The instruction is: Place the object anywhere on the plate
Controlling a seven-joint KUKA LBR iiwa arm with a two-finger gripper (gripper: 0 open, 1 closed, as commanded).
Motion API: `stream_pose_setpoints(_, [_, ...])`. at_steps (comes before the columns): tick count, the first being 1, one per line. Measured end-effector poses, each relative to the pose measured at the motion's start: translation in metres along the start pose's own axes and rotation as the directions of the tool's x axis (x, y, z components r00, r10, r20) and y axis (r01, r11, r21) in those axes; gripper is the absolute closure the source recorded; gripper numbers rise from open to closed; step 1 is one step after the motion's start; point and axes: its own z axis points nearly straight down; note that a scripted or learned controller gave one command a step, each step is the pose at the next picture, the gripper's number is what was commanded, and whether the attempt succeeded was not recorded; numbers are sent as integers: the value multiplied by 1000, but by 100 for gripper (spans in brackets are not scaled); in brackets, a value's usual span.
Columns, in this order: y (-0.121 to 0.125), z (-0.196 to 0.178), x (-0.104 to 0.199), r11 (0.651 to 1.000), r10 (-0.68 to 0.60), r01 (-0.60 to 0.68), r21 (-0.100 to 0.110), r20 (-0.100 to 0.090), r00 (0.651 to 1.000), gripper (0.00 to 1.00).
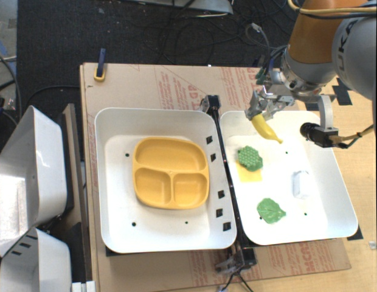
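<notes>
A yellow three-compartment plate (pixel 171 171) lies in the left white bin (pixel 109 132). My gripper (pixel 262 115) hangs over the far left part of the right bin (pixel 325 163), shut on a yellow banana (pixel 266 129) that slants down to the right from its fingers, clear of the bin floor. The banana is to the right of the plate, across the divider between the bins.
In the right bin lie a green bumpy object (pixel 250 157) on a yellow square (pixel 250 174), a green leafy piece (pixel 270 211) and a clear small object (pixel 300 183). Black clips (pixel 213 102) line the divider. A white tub (pixel 27 169) stands at the far left.
</notes>
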Motion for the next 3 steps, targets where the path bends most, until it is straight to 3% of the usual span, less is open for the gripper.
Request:
stream_pose_setpoints(2, [-20, 13, 114, 1000, 0, 0, 0, 0, 1000, 100])
stream_pose_setpoints(3, [-18, 21, 160, 1000, 0, 0, 0, 0, 1000, 100])
